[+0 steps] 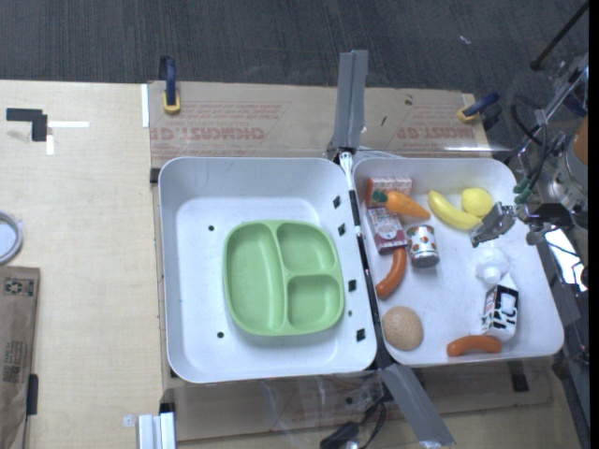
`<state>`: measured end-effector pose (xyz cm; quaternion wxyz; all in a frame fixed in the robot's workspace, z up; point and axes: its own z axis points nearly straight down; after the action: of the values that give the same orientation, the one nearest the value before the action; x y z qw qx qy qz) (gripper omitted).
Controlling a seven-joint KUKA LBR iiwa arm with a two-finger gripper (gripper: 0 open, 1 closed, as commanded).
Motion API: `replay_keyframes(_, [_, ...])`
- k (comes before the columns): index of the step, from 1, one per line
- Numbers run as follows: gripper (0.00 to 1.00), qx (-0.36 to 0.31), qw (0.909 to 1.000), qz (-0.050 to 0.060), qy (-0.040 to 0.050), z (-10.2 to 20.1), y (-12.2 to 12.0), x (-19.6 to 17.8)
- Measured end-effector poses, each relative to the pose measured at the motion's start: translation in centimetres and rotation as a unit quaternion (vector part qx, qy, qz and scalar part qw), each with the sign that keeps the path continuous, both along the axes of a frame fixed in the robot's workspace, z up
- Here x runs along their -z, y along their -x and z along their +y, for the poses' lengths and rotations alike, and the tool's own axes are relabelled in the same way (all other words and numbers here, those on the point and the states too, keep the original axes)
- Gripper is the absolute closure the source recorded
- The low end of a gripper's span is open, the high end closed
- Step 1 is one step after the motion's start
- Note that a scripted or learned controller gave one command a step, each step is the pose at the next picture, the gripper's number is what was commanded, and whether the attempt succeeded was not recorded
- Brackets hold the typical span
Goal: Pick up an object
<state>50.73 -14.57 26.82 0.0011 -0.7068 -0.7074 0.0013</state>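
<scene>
The gripper (pixel 493 223) hangs just right of the banana (pixel 452 212), above the small bottle (pixel 499 299). Nothing sits between its fingers, and how wide they are cannot be told.

Floor: dark grey carpet (pixel 234 17) | Bench: pale wood top (pixel 75 232) | Backing: brown cardboard sheet (pixel 281 124), clamped by a blue-and-yellow clamp (pixel 168 84) | Light: even, bright

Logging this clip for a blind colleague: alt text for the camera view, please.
The pincer hovers over the right bin beside a banana and lemon, above a small white bottle. The left bin holds a green divided tray.
</scene>
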Motion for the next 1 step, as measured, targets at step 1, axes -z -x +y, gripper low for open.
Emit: replay_keyframes(1, [0.0, -0.04, 0.9992, 0.0, -0.0006, -4.04, 0.26, 11.79])
